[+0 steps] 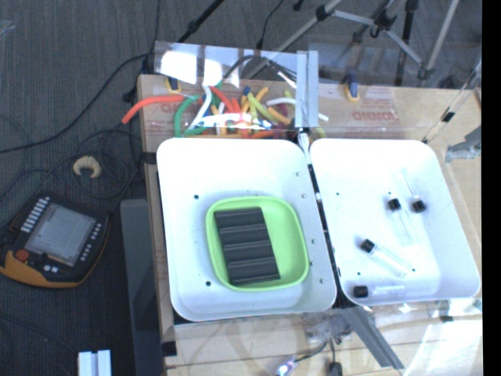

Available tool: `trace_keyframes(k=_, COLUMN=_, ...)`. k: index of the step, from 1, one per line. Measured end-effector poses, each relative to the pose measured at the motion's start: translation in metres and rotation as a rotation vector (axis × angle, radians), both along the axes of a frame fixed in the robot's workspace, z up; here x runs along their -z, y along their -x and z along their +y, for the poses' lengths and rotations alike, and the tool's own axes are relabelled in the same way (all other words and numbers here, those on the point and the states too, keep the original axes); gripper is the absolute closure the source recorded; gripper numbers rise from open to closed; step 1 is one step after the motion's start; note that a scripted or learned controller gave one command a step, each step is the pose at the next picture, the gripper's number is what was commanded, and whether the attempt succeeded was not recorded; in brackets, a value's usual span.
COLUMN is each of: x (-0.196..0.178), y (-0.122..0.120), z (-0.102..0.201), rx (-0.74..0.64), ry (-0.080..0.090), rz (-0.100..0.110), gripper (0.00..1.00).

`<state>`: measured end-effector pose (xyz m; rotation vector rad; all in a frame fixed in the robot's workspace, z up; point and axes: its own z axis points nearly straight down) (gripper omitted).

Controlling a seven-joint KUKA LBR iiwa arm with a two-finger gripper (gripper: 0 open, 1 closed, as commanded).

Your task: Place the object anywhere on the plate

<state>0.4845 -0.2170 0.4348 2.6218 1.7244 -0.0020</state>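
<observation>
A light green square plate (297, 249) lies in the middle of the left white bin (182, 202). A dark grey ribbed rectangular block (246, 245) rests flat on the plate, roughly centred and turned slightly off square. In the right white bin (344, 175) lie several clear tubes with black caps: two caps (394, 204) (419, 206) near the middle, one tube (383, 257) lower down, and another cap (360, 291) by the front wall.
A tangle of coloured hoses (227, 108) sits behind the bins, with a metal post (311, 88) at the divide between them. A teach pendant (51, 241) lies on the floor at the left. Tripod legs (376, 22) stand behind the bench.
</observation>
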Motion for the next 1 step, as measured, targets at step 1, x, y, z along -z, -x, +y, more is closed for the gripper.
trace_keyframes(k=1, x=0.0007, y=-0.0660, z=0.0214, rx=-0.181, ry=-0.001, rz=0.001, gripper=0.00)
